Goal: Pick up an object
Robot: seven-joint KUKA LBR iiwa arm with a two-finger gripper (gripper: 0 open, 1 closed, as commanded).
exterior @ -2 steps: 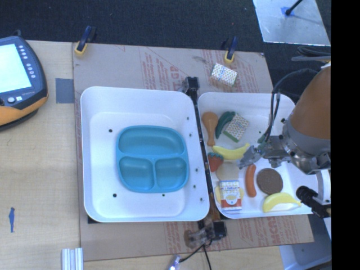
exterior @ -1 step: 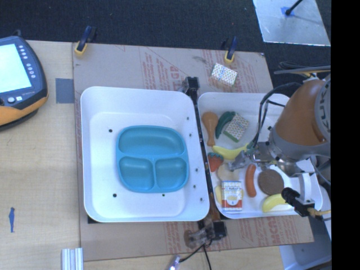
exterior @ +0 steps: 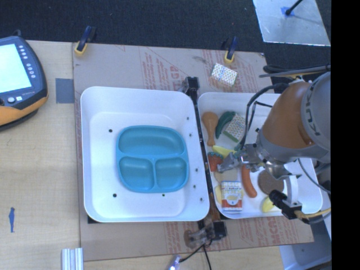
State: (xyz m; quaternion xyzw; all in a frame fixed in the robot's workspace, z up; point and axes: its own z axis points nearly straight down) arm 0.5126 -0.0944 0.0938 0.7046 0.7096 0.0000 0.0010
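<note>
The arm (exterior: 292,122) reaches in from the right over the right bin (exterior: 315,198), its orange band above the toys, and the gripper (exterior: 232,163) is low in the pile near the bin's left wall – metal parts show there, but whether the fingers are spread or closed, and whether anything sits between them, cannot be told from this angle. No one object is named by the task, so any toy will do, and all of them lie in the right bin: a tan drumstick (exterior: 209,125) and a green piece (exterior: 226,120) toward the back, a patterned block (exterior: 236,127) just beside them, a yellow strip (exterior: 222,149) and something red (exterior: 214,163) close under the gripper, an orange sausage (exterior: 248,183), a small printed carton (exterior: 231,196) at the front and a yellow bit (exterior: 266,205) near the front edge. The left bin (exterior: 90,151) holds a blue tray (exterior: 152,157); a checked cube (exterior: 224,74) sits on the bench behind the bins. The risk, I judge, lies in the crowding – the toys touch or overlap, so a closing pinch may catch two at once, or nip an edge and let the piece slide out on the lift. Working so near the wall, a finger could also strike the rim and shove the bin
</note>
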